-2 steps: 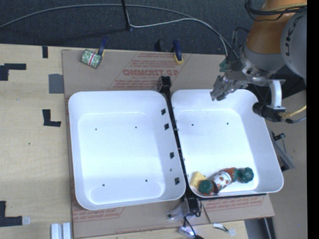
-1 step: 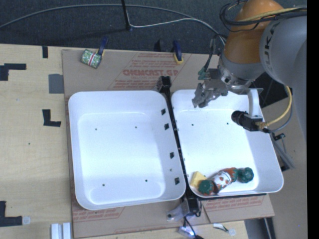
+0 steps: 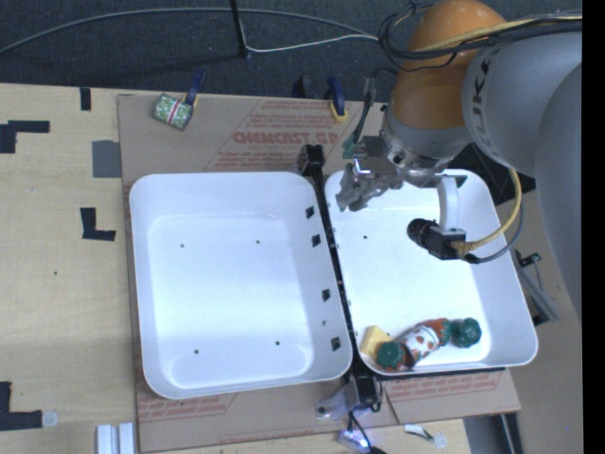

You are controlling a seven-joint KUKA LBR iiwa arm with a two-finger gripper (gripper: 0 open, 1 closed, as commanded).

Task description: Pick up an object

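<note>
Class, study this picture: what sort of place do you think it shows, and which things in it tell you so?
Most likely a robotics lab test bench. A grey and orange robot arm with a pincer reaches over two shallow white bins, cables trail across the floor, and black tape marks sit on the bench.

Objects (image 3: 423, 340) apparently touching, right bin's (image 3: 492, 282) near corner.

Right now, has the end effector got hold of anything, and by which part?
Nothing shows between its fingers. The end effector hangs over the right bin's far left corner, well away from the objects clustered at that bin's near edge.
</note>
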